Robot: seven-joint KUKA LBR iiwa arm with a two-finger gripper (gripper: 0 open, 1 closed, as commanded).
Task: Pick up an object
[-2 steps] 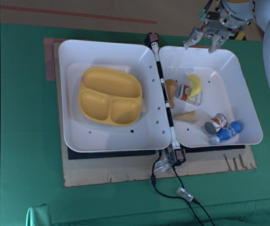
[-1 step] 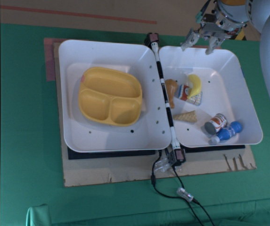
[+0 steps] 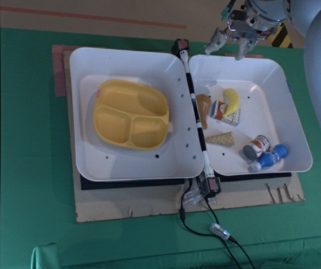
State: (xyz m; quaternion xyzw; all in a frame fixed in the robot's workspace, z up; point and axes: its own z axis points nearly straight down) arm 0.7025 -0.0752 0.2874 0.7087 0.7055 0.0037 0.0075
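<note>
While the banana [image 3: 231, 101] lies in the right bin [image 3: 272, 74], the jaws [image 3: 226, 48] hang spread and unladen above.

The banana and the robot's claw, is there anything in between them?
No. From the gripper down to the banana, the camera view shows just bare white floor and wall of the right bin.

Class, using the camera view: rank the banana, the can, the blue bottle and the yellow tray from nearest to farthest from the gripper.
From the gripper, above the right bin's far rim:
1. Banana, far part of the right bin.
2. Can, near right part of that bin.
3. Blue bottle, just beyond the can.
4. Yellow tray, in the left bin.
</note>
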